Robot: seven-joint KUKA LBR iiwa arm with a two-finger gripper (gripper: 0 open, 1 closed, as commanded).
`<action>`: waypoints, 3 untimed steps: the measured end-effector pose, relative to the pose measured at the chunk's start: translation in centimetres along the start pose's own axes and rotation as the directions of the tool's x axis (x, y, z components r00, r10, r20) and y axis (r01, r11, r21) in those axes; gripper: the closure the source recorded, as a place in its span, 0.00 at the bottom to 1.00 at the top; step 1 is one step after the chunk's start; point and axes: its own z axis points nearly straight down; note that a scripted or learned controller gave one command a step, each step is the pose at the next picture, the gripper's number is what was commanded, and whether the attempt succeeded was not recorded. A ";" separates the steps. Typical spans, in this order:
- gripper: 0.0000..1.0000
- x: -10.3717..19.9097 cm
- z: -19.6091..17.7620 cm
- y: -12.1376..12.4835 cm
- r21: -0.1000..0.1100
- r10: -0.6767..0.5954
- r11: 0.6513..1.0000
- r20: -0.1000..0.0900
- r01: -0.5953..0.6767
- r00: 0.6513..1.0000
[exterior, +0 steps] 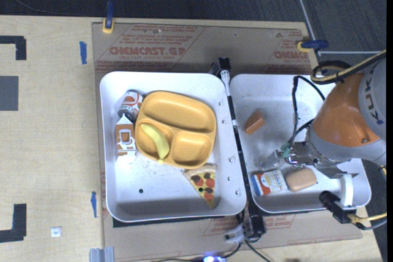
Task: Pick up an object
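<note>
The two white bins sit side by side on the bench, the left bin [116,193] crowded and the right bin [270,86] half covered by the grey arm [350,119] with its orange band, which reaches in from the right. In the left bin a big yellow divided tray [184,113] takes up most of the room, with a banana [156,139] lying in one of its compartments. A can [129,106] and a small carton [124,138] are wedged against the tray's left side, and a pizza slice [206,184] lies just below it. Over in the right bin the claw [290,155] hangs low near the middle; from here I cannot tell how wide it stands or whether it grips anything. Just below it lie a tan bread roll [301,179] and, touching that on the left, a small milk carton [269,183]. A brown wedge [254,123] rests apart, up and to the left of the claw.
</note>
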 end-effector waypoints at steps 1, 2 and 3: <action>0.00 0.4 0.0 0.0 -0.001 0.004 1.000 0.007 -0.004 1.000; 0.00 -2.2 0.0 0.0 0.004 -0.003 1.000 -0.007 0.003 1.000; 0.00 -1.6 0.1 0.0 0.000 0.002 1.000 0.004 -0.002 1.000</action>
